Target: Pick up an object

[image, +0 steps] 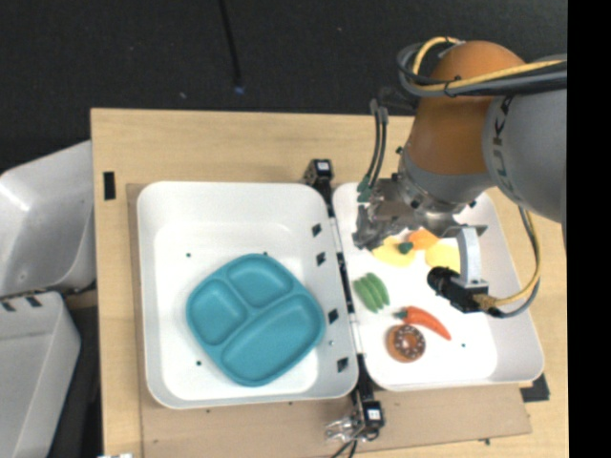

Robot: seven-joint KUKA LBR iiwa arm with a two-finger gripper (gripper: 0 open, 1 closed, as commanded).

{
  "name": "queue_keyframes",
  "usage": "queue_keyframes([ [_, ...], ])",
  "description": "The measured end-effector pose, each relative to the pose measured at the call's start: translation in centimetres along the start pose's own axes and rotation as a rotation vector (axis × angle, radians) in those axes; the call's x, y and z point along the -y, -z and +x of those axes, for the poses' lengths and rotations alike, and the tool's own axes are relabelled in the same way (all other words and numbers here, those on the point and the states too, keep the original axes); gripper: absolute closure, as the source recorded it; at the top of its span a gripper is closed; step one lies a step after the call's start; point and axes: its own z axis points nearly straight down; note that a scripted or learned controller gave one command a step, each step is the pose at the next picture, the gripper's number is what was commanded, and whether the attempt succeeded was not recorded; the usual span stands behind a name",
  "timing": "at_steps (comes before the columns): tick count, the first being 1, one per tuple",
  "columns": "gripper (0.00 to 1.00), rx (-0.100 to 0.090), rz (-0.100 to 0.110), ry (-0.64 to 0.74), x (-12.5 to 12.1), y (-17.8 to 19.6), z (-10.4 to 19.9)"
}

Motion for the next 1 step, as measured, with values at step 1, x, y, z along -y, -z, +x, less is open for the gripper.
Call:
queue_keyframes([
  [1, 1.0, 0.0, -0.001, 0.001, -0.77, -0.08, 5.57],
])
